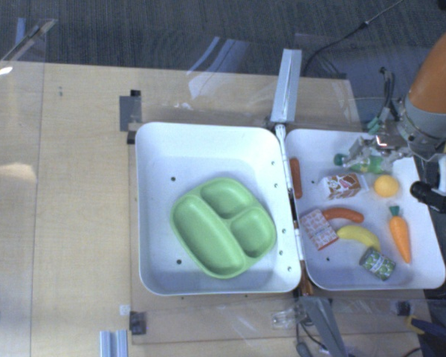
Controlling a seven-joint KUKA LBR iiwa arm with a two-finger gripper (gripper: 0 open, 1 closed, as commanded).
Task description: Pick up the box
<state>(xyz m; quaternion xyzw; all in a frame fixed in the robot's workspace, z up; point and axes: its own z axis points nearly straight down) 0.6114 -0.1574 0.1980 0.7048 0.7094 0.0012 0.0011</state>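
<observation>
A small flat box [318,229] with a red and white pattern lies in the right bin [424,277], near its left wall and just left of the banana [357,235]. A second small red and white carton [343,186] lies farther back in the same bin. My gripper [370,152] hangs over the bin's back part, above a green item [360,163], behind the carton and well away from the patterned box. The orange-banded arm [437,73] reaches in from the upper right.
The right bin also holds a lemon [386,187], a carrot [400,236], two sausages [343,215] [296,178] and a green packet [377,263]. A green three-compartment plate [223,225] lies in the left bin [156,199].
</observation>
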